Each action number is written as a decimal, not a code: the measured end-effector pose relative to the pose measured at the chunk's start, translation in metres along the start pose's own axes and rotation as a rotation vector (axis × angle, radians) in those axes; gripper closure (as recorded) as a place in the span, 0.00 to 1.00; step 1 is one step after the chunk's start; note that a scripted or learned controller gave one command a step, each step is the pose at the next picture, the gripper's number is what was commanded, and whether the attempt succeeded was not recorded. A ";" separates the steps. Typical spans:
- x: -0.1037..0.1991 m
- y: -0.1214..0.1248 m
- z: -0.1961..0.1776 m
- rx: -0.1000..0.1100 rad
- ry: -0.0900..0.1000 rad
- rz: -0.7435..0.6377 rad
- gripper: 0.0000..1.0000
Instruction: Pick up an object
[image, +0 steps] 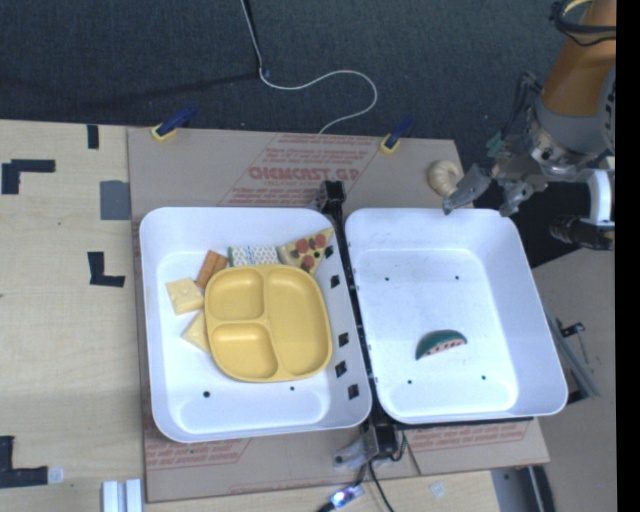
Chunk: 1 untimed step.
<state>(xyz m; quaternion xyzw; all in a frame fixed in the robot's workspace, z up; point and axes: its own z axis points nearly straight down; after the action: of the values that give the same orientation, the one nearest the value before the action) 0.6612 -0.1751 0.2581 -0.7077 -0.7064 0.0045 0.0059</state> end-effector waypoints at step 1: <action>0.001 0.002 -0.009 -0.013 -0.002 -0.003 0.00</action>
<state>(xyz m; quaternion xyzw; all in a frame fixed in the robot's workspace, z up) 0.6632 -0.1746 0.2674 -0.7066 -0.7077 0.0006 0.0003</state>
